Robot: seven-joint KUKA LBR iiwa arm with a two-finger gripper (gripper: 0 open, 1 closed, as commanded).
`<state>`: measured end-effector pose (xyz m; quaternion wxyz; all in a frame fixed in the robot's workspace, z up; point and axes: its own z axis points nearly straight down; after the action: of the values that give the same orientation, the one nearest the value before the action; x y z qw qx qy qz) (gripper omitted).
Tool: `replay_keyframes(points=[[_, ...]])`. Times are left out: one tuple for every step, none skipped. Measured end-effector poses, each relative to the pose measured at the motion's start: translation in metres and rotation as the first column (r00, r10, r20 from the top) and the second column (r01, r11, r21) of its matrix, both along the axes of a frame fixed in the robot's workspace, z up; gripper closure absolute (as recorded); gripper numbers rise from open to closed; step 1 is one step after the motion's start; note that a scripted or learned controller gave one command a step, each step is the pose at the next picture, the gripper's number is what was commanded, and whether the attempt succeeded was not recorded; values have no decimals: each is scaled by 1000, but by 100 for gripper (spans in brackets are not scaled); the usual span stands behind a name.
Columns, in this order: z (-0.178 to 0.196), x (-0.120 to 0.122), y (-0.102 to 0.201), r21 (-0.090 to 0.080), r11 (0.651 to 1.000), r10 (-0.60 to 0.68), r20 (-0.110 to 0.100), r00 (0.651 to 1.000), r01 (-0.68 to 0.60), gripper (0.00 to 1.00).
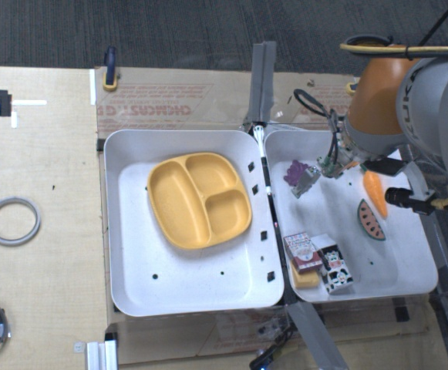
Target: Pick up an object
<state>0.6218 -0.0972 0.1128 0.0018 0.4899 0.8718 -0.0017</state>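
Hanging low over the right bin (pixel 409 280), the hand (pixel 310 180) sits beside a purple toy (pixel 294 173); its grip cannot be told. A watermelon slice (pixel 370 220) lies apart.

Even, bright overhead light falls on the yellow divided plate (pixel 200 200), which casts a soft shadow on its lower-left side. The white bin (pixel 131 230) around it shows mild glare. Focus is slightly soft throughout.
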Motion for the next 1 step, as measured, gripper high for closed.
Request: replay_keyframes(points=[[-21, 28, -10, 3, 982, -189, 0, 982, 189, 0]])
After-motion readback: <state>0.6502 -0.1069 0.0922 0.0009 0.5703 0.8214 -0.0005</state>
